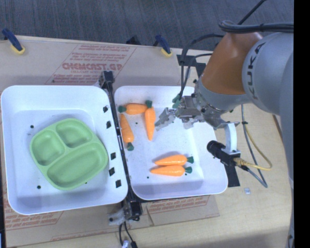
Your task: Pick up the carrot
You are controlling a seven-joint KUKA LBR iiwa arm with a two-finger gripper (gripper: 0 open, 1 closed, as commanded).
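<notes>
Partly hidden under the wrist, tool beside a carrot, grip state unclear

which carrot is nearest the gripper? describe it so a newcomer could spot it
Look in the right bin, upper half, just left of the gripper. Three carrots cluster there; it is the upright carrot, green top up, rightmost of the three.

The grey arm is being extended in from the right, its orange band being shown just above the wrist. The end effector is being held low and pointed leftward, its fingers being kept slightly parted with nothing between them.
</notes>
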